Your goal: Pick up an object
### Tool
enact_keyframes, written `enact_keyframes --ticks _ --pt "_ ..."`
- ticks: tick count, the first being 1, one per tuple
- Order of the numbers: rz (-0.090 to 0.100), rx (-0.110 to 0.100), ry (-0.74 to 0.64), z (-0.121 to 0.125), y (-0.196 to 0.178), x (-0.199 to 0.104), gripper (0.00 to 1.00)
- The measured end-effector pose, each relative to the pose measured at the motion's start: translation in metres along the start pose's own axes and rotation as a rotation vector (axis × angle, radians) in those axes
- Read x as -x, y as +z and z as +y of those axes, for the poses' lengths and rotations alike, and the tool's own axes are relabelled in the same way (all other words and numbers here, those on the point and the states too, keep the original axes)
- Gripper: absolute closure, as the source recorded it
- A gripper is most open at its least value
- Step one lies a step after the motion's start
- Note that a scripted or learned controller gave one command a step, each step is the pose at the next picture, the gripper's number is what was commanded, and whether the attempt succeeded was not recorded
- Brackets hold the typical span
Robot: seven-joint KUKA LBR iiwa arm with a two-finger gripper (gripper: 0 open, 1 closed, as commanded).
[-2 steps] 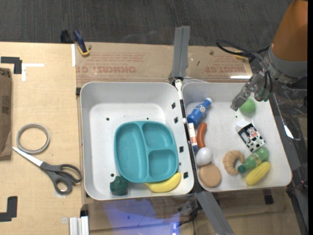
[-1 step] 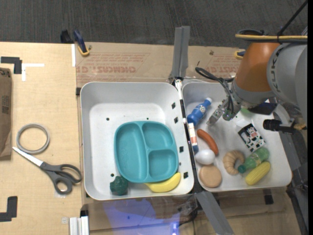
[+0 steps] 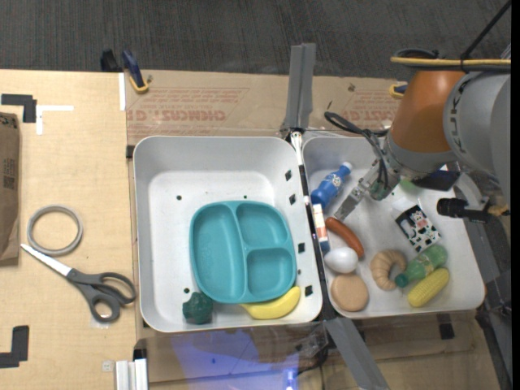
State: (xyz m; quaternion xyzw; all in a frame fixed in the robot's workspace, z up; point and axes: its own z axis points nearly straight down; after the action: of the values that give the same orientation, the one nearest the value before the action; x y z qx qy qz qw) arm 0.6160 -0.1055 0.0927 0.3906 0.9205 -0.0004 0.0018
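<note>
Over the right bin the hand hovers released, grasping nothing — approach step. Just below it lies a sausage; next move calls for descending and closing.

We see a blue bottle lying tilted near the right bin's left wall, a red sausage and white egg just below.

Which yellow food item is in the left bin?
The banana, lying beside the teal plate. The yellow corn cob sits in the right bin.
</note>
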Motion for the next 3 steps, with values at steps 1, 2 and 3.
enact_keyframes --ticks 1,2,3 --pt "-0.002 -0.001 0.051 -0.032 -0.001 -0.040 0.00" --pt "0.003 -0.002 0.190 -0.078 0.001 -0.074 0.00" --pt "0.003 -0.001 0.264 -0.045 0.001 -0.047 0.00"
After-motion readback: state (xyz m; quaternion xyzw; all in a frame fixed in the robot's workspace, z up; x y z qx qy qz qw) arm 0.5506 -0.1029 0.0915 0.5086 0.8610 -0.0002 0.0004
